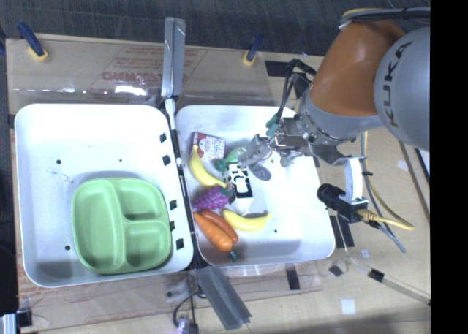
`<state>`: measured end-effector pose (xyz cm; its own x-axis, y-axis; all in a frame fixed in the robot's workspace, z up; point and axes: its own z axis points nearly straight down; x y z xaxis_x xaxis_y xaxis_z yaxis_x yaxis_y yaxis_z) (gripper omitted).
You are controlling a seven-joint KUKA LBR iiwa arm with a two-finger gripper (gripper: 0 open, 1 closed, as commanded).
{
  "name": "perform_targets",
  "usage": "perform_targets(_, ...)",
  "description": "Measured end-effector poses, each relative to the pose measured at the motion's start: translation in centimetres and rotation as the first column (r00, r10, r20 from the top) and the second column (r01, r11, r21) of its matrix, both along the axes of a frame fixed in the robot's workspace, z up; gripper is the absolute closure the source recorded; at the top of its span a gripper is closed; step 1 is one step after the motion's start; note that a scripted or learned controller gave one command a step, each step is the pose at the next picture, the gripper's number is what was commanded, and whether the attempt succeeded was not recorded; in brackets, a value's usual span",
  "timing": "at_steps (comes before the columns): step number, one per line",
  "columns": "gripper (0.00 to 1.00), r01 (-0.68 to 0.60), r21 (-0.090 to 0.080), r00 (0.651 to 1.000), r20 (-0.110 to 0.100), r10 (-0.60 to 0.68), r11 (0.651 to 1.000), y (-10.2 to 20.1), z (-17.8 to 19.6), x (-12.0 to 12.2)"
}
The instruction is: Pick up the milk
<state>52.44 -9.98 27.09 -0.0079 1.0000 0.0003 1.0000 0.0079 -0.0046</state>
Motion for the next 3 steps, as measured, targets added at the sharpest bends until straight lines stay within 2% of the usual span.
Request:
perform_targets(1, 0.0, -0.191, 0.001, 0.982, 0.0, 0.191, 0.982, -0.6, -10.6, 0.6)
perform_targets(2, 0.0, -0.195, 0.001, 0.981, 0.001, 0.195, 0.981, -4.4, -18.0, 1.5)
perform_targets(3, 1.0, -0.2, 0.0, 0.98, 0.0, 0.2, 0.98, -4.3, -17.1, 1.5)
